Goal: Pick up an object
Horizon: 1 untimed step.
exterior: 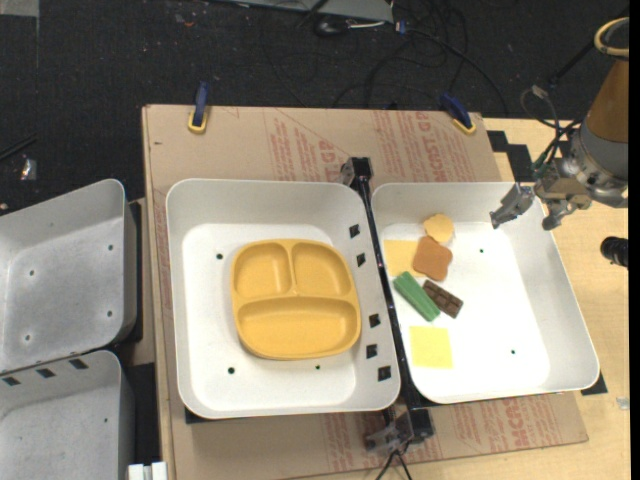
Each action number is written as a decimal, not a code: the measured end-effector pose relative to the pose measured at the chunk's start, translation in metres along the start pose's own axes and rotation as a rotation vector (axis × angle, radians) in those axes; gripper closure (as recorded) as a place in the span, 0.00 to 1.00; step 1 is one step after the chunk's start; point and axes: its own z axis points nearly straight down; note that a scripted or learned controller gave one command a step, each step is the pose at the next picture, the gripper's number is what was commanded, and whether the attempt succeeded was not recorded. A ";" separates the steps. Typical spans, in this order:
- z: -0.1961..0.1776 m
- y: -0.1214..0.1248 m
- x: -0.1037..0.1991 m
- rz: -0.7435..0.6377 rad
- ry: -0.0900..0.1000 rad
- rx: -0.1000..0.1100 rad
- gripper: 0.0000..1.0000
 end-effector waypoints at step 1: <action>-0.009 0.003 0.001 -0.004 -0.003 -0.014 0.00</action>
